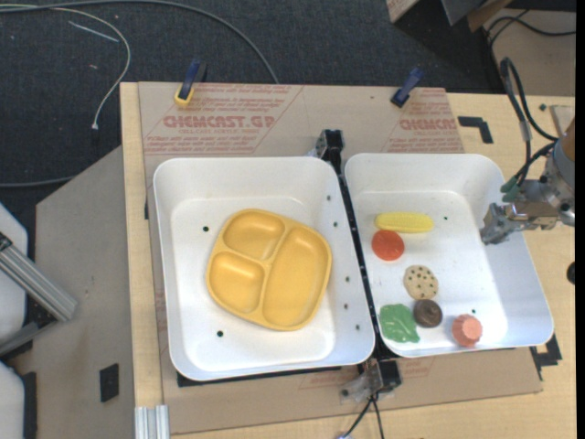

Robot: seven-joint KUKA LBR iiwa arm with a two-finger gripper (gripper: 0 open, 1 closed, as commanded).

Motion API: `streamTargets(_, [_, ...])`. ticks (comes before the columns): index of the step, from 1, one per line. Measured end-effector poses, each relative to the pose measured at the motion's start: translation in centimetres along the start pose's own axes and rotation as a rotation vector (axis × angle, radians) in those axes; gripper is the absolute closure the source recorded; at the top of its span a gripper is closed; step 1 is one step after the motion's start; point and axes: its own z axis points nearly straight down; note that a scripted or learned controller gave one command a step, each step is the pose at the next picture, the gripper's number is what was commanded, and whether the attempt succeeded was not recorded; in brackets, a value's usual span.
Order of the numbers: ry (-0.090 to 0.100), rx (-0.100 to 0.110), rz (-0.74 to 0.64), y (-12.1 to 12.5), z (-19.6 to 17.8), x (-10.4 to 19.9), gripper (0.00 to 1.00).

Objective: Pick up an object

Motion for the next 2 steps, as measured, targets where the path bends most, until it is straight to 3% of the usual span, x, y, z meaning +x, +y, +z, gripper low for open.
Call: streamTargets(2, [0.001,0.001,-0.002,1.4,0.9,10.2,1.00])
